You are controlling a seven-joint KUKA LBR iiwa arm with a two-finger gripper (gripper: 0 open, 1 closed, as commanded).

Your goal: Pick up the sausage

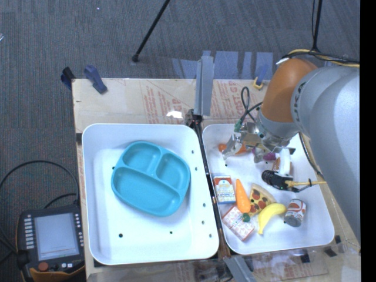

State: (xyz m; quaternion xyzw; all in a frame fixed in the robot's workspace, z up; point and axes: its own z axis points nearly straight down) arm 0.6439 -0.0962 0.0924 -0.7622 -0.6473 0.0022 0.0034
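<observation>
Caller: Pincer [248, 144] low over the far left corner of the right bin [320, 228], arm [329, 116] reaching in from the right. Cannot tell whether wide or narrow: too much metal bunched together, no clean gap to read.

Spotter: Sausage [227, 148], where?

Caller: Most likely that reddish stub poking out on the pincer's left, lying flat on the bin floor, near the wall shared with the left bin [100, 228]. Hard to call touching or just above. No visible hold on it.

Spotter: Reason for coming in so steep?

Caller: Probably a straight drop from above, given a low thing lying flat. Tight spot, though: shared wall on one side, far rim behind, purple piece [270, 155] just beside on the right.

Spotter: Room to lift?

Caller: Straight up, yes. Bare floor on the near side too, before the small box [224, 189] and carrot [242, 196]. Then a loose cluster near the front: pizza slice [260, 198], banana [270, 214], can [295, 211], all well apart from the sausage.

Spotter: And the other side?

Caller: Blue plate [151, 178] alone in the left bin, wide white margin all round. Bare tabletop [135, 101] beyond the far rims.
</observation>
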